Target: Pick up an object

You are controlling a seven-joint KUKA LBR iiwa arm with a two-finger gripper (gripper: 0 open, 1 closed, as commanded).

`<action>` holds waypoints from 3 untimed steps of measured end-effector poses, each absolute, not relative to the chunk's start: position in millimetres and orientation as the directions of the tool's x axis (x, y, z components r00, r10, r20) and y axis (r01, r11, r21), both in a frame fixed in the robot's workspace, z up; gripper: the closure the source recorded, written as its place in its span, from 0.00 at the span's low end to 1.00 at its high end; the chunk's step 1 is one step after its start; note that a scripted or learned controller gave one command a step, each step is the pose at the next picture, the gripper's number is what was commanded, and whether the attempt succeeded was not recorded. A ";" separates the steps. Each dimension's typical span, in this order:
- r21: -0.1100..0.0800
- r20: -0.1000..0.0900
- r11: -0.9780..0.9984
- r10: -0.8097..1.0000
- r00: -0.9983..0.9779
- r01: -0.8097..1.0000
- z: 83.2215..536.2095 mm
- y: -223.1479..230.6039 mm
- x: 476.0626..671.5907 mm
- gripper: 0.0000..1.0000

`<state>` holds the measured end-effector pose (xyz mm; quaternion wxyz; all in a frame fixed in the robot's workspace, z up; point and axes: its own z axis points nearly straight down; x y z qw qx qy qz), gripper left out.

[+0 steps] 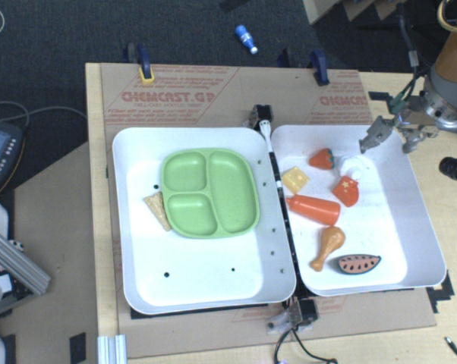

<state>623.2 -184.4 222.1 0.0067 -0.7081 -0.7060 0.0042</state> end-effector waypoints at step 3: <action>-0.006 0.002 0.002 1.000 -0.002 1.000 124.1 -181.2 635.0 0.00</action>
